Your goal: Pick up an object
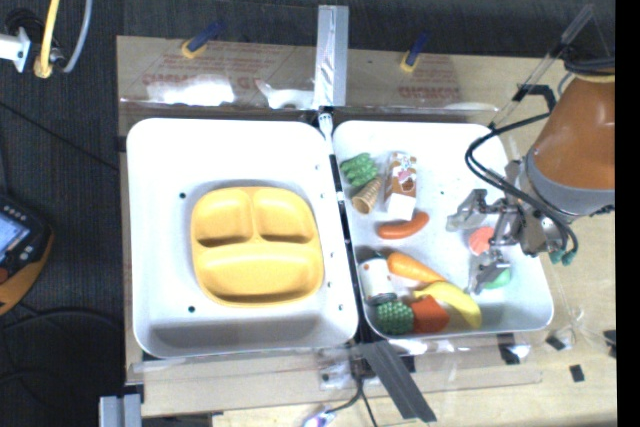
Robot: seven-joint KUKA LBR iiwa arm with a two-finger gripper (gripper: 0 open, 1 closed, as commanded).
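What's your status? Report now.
End effector over right bin, above a red item. Nothing seen gripped. Carrot, banana close left.

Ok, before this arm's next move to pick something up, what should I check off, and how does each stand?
1. Gripper over the right bin: ok.
2. Toy between its fingers: cannot tell; a red piece sits right by them.
3. Toys within reach: ok; carrot, banana and sausage lie nearby.
4. Yellow tray in the left bin, away from the arm: ok.
5. Cable off the toys: ok.
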